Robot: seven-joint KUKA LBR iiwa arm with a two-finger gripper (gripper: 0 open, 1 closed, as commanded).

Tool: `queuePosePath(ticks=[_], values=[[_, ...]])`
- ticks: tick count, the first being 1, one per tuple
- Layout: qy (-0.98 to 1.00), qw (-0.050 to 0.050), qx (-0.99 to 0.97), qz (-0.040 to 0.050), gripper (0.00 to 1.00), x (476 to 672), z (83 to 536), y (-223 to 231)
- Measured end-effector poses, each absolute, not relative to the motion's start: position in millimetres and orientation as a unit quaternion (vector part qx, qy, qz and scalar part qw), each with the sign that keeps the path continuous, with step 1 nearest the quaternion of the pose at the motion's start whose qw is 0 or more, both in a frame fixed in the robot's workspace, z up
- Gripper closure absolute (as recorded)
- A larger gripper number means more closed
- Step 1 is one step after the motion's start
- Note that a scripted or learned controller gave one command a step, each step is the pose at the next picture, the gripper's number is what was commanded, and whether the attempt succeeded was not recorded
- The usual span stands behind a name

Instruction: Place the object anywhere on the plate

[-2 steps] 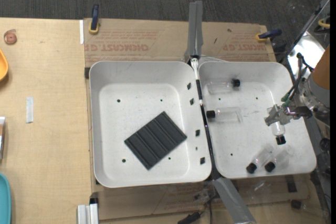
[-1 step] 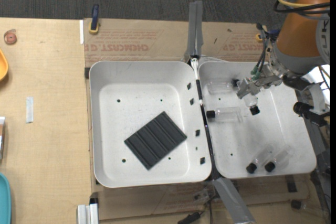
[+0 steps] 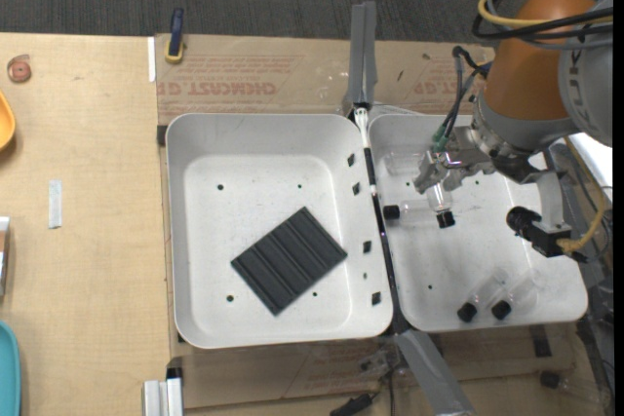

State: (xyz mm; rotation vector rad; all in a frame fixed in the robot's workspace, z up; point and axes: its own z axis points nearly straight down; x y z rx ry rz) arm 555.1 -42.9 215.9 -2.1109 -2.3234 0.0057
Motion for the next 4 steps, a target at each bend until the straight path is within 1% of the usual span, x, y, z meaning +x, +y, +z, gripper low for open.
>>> queuePosePath(ticks=[1, 2, 3, 4], values=[[-0.745, 0.001, -0.667, 0.002, 1.0, 503.5, 190, 32], [-0.83, 0.0, -0.557, 0.0017, 1.0, 610.9, 149, 120], [-0.881, 0.0, -0.474, 0.001, 1.0, 597.3, 239, 40], [-0.949, 0.001, -0.316, 0.0007, 1.0, 545.1, 217, 26]])
